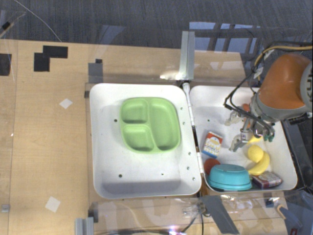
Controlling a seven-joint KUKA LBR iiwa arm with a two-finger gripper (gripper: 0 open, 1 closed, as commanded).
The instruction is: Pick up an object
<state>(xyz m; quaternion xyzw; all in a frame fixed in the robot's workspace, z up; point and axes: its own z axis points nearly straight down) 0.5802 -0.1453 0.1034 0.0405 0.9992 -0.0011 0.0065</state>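
I have two bins side by side: the left bin [105,170] carries a green tray [149,125] with three compartments, lying flat near its middle, and the right bin [210,104] holds the clutter I care about. My arm [288,82] comes in from the right and hangs over the right bin's middle, with the gripper [244,137] low over the floor there. I read the fingers as slightly parted with nothing between them, though they are small and partly lost against the white, so I hold that loosely. Along the near wall sits a blue bowl [230,177], upside down as far as I can judge, with a red thing [211,165] tucked at its left rim and a dark packet [266,180] at its right. The likeliest target, I think, is the banana [258,159]: it lies just beside the gripper, toward the near-right of the fingers, touching or nearly touching them at its upper end. Its long axis runs roughly from far to near, curving, with the lower tip pointing at the gap between bowl and packet. So the move I would plan is a short shift near and right, then closing across the banana's short width. A small carton [212,144] stands to the gripper's left, close but apart, as a second choice
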